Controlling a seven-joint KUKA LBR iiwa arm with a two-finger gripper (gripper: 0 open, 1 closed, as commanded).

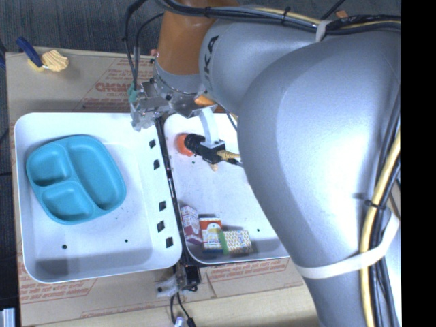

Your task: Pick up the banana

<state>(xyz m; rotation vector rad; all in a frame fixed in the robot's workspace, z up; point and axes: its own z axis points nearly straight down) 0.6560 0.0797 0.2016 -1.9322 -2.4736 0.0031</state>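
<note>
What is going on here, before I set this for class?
A grey robot arm reaches in from the right, and its gripper hangs above the far end of the wall between the two white bins. A blue divided plate lies in the left bin. Small food boxes sit at the right bin's near edge; the arm hides much of that bin.

Cardboard-topped bench (95, 80), left white bin (88, 268), right white bin (204, 189) touching it, small blue-and-yellow object (46, 58) beyond.
</note>
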